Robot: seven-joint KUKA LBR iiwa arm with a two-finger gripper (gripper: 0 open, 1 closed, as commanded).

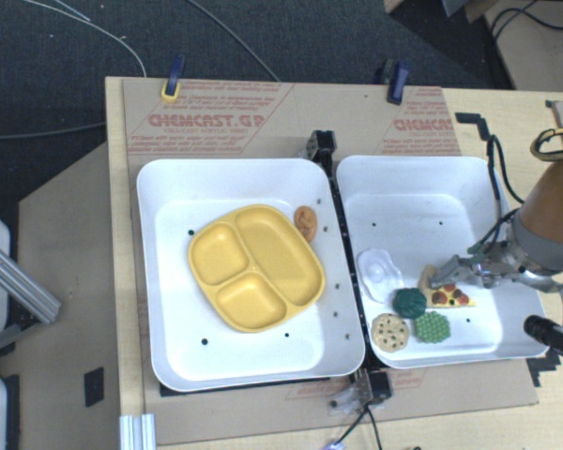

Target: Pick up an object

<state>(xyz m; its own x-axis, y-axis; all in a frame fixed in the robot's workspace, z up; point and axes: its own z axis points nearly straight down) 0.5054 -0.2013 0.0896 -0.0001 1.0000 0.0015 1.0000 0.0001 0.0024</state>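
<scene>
My gripper (443,274) reaches in from the right and hangs low over the right bin (422,181), just above a small pizza slice (449,297). To the left of the slice lies a dark green round piece (410,301). A light green broccoli-like piece (433,326) and a round cookie (388,332) rest along the bin's front wall. A clear plastic piece (378,270) lies left of the gripper. Nothing is visibly held.
The left bin (169,195) holds a yellow divided plate (255,266), with a small brown pastry (305,221) at its right rim. A black divider with clamps (322,144) runs between the bins. Cables (493,157) hang at the right bin's far corner.
</scene>
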